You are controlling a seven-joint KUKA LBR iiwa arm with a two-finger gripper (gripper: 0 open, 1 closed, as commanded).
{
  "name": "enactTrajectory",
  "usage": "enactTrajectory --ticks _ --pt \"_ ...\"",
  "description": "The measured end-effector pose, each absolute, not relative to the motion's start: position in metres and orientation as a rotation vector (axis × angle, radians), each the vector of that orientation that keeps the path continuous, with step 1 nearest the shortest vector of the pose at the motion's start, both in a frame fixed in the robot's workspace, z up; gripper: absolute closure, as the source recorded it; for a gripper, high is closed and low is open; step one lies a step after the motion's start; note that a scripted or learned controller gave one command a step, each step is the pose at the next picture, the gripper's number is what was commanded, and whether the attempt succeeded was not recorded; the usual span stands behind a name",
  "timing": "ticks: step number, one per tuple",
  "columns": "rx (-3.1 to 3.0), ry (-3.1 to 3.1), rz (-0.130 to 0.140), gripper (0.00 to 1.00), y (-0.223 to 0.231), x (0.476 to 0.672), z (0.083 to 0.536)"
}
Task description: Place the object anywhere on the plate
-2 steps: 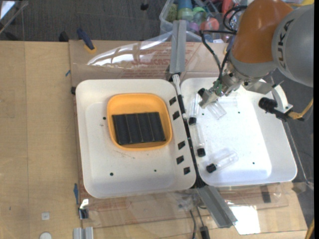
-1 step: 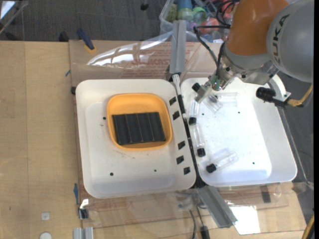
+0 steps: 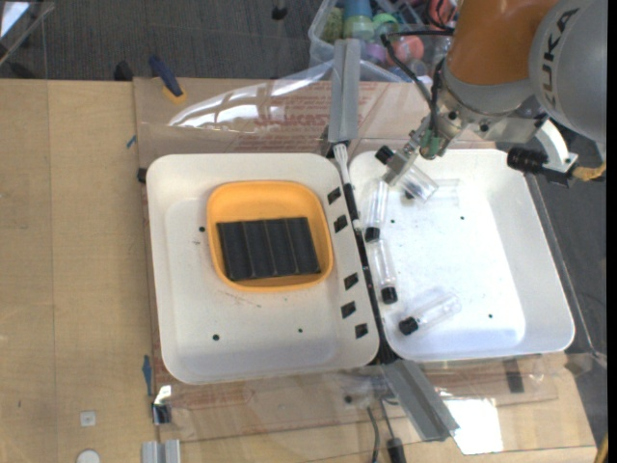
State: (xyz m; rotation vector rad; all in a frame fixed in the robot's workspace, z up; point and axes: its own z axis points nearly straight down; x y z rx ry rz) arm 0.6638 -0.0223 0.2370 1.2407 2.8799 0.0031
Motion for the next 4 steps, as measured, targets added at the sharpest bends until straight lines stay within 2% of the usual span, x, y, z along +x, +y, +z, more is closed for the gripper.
enactTrajectory --ticks 1,2,4 --pt "1.087 2.940 0.004 1.00 -0.022 0.655 0.264" --pt "0.878 3.008 0.003 1.00 -0.046 0.660 0.289" --pt "0.736 3.046 0.002 1.00 -0.077 0.658 0.301"
